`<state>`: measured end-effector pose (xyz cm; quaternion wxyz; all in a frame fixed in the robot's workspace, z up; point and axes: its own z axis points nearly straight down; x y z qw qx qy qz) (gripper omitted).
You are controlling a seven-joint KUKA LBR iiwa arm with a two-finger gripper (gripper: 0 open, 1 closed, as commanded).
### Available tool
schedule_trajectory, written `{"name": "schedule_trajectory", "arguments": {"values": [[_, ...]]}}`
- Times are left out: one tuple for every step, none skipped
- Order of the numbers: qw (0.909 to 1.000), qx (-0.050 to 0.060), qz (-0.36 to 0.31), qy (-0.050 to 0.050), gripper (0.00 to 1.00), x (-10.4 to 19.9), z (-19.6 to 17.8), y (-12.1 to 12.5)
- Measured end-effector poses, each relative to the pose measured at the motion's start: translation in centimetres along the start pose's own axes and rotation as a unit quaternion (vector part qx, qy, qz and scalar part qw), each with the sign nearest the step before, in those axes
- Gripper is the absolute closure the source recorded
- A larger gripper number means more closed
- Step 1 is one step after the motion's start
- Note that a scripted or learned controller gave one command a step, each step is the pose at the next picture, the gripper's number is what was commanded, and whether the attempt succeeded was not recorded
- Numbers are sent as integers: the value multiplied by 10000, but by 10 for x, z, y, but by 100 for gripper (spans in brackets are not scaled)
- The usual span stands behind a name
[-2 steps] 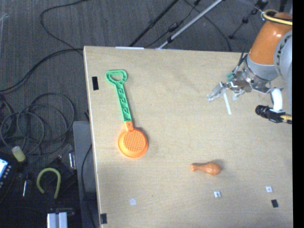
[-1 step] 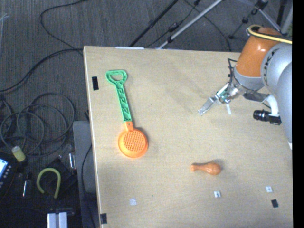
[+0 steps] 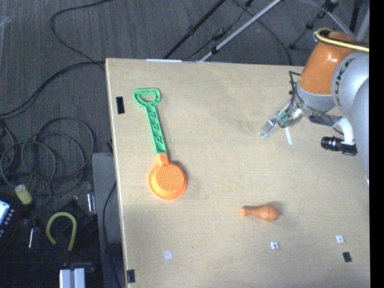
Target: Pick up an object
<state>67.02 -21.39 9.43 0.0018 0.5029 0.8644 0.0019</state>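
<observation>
A toy strainer with a green handle and a round orange head lies on the left part of the tan bench top. A small orange drumstick-shaped toy lies nearer the front, right of centre. My gripper hangs over the right part of the bench, up and to the right of the orange toy and well apart from it. Its fingers are spread and point down-left, with nothing between them. The grey arm with its orange band comes in from the right.
Small black and white markers dot the bench near its front edge, and a black one sits near the left edge. Cables and tripod legs lie on the dark floor left of and behind the bench.
</observation>
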Motion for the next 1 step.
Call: {"name": "schedule_trajectory", "arguments": {"values": [[10000, 12, 85, 3, 100, 42, -74, 23]]}}
